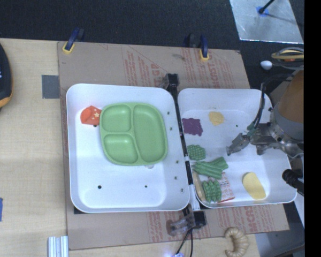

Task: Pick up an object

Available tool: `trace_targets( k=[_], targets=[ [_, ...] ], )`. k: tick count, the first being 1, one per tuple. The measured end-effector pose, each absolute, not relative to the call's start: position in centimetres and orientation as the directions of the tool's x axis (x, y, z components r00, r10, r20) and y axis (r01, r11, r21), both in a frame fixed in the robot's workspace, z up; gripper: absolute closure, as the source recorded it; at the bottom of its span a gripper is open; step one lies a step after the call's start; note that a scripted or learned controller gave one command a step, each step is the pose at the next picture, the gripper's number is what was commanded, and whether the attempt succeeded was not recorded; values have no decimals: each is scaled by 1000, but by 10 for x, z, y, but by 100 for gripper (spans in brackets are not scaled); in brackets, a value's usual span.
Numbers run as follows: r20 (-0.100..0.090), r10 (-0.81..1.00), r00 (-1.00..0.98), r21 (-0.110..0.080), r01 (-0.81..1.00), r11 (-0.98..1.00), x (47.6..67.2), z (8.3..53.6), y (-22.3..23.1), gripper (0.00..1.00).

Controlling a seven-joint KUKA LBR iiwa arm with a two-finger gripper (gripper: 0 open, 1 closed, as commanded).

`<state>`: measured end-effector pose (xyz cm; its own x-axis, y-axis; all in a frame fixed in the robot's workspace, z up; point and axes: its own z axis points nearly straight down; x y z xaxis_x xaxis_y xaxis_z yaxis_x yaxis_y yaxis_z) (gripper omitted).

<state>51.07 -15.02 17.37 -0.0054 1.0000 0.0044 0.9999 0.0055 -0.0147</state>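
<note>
my gripper [245,144] hangs over the right bin [232,96], fingers spread apart, nothing between them. the bin's pieces lie loose: purple piece [192,126] and small yellow piece [216,118] toward the far side, green pieces [209,168] by the left wall, larger yellow piece [253,186] near the front. the left bin [85,186] holds a green divided plate [134,133] with a red piece [90,115] just beside it.

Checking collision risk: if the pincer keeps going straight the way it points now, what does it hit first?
The pincer points toward the view's left and slightly down, over bare floor of the right bin. Along that line the first thing looks like the green knobbly piece, or the green bean-like toy just below it. Height is unclear, so it may pass over.
</note>
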Motion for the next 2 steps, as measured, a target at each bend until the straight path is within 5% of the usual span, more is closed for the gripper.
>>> trace_targets(
  k=[1,2],
  targets=[
    [0,1000,-4,9,1000,4,482,91,-101,0],
    [-3,1000,-7,7,1000,7,483,105,-104,100]
  ],
)
